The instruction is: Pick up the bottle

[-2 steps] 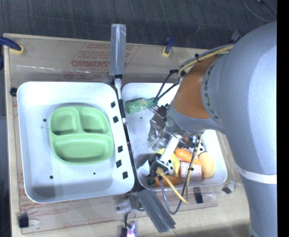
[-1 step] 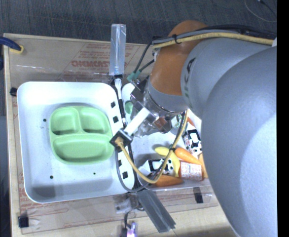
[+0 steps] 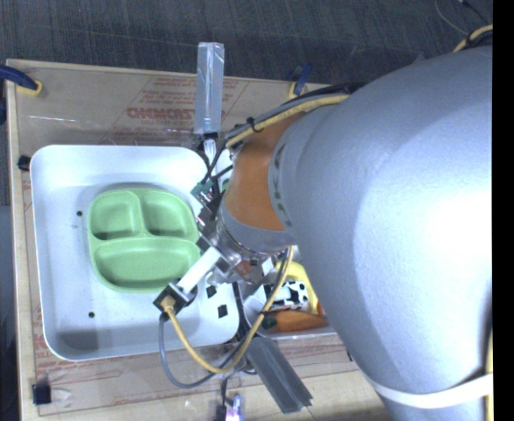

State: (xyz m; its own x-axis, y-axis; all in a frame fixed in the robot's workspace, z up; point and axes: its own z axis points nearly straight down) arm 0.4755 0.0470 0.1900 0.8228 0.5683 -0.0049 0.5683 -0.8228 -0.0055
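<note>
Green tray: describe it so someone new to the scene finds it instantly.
Start at the left white bin. Inside it, toward the upper right, lies the green tray, just left of the arm's orange band. It is pale green with three compartments, the one coloured thing in that bin.

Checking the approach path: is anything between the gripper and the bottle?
Cannot tell: the bulky grey arm hides everything beneath it. The green divided plastic plate lies apart, in the left shallow white bin.

The grey arm (image 3: 397, 226) covers almost the whole right bin (image 3: 305, 318); just 1 small part of it can be seen, with a yellow and black object (image 3: 294, 295) half hidden. The arm is cut off by the picture's bottom edge. The wrist hides the gripper.
</note>
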